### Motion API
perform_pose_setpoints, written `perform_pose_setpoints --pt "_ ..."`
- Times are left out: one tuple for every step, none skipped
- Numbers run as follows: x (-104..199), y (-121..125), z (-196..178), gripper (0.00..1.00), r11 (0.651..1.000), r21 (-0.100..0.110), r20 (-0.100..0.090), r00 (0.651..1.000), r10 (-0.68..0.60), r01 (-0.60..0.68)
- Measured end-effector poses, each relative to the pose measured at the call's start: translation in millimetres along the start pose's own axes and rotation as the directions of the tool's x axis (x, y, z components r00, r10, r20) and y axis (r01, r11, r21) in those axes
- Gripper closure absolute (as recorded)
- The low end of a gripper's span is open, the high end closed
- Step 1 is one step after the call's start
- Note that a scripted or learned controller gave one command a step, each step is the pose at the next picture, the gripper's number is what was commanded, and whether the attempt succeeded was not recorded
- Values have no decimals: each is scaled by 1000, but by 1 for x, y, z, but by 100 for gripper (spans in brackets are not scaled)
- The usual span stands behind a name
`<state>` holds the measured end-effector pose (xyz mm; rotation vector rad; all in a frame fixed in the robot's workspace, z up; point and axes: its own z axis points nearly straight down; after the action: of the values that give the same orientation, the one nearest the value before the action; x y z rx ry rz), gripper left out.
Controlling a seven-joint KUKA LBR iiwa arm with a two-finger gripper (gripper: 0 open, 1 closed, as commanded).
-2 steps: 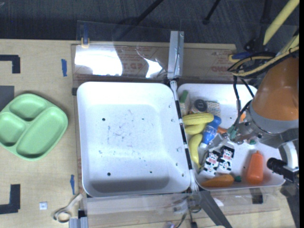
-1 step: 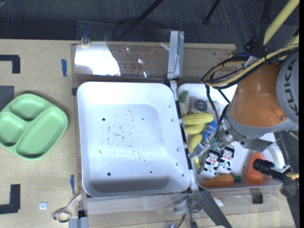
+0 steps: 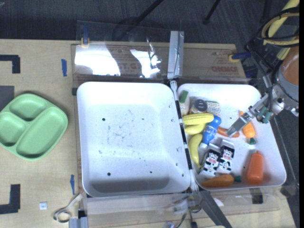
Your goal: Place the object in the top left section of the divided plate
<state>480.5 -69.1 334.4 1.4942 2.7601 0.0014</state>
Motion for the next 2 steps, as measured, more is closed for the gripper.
perform_pose_setpoints --pt "6 4 21 0 962 2 -2 962 272 -272" --pt "61 38 150 0 970 3 -2 970 242 -242"
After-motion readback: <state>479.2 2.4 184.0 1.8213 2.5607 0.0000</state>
